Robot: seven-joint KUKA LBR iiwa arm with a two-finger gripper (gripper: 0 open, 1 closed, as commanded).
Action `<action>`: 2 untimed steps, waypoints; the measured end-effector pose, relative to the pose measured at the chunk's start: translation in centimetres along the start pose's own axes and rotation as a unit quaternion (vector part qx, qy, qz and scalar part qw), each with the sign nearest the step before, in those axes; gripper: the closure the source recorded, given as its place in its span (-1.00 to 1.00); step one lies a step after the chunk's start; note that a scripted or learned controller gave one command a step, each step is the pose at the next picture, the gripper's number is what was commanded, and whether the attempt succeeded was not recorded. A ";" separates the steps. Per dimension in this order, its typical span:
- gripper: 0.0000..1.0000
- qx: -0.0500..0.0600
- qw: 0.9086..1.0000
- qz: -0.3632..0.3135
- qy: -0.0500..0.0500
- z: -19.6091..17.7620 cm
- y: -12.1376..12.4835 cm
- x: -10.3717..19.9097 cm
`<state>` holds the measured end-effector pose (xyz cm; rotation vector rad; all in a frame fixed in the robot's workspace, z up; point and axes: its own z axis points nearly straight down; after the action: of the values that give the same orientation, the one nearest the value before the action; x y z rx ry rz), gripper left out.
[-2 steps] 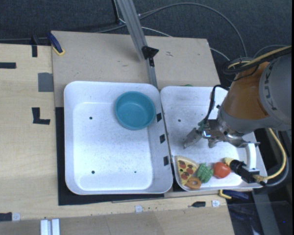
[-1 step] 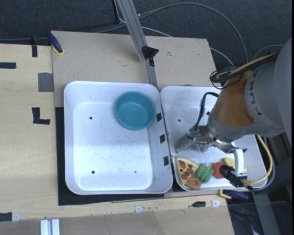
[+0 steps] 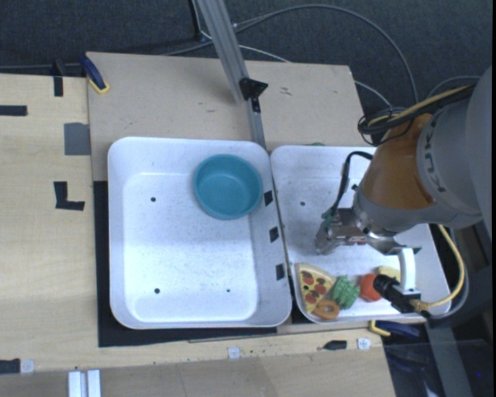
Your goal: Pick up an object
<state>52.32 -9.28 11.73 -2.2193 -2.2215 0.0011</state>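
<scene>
My gripper [image 3: 329, 233] hangs low over the middle of the right bin [image 3: 306, 180], pointing down and to the left. Along that bin's front edge lie a toy pizza slice [image 3: 313, 285], a green toy [image 3: 344, 290], a red-orange toy [image 3: 369, 287] and a small yellow piece [image 3: 388, 272]. The gripper is a little behind the pizza slice and apart from it, and nothing shows between it and the bin floor. A blue bowl [image 3: 227, 186] sits upright in the back right part of the left bin [image 3: 149, 246].
A grey metal pole [image 3: 227, 44] slants down from the top to the wall between the bins. My arm's orange band [image 3: 401, 176] covers the right bin's right side. Cables loop behind the bench.
</scene>
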 end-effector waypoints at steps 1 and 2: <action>1.00 -0.002 1.000 0.000 0.000 -5.0 0.3 -1.0; 1.00 -0.003 1.000 0.000 0.000 -10.1 0.4 -0.9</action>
<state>52.73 -10.23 21.88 -2.2228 -2.2239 -0.0036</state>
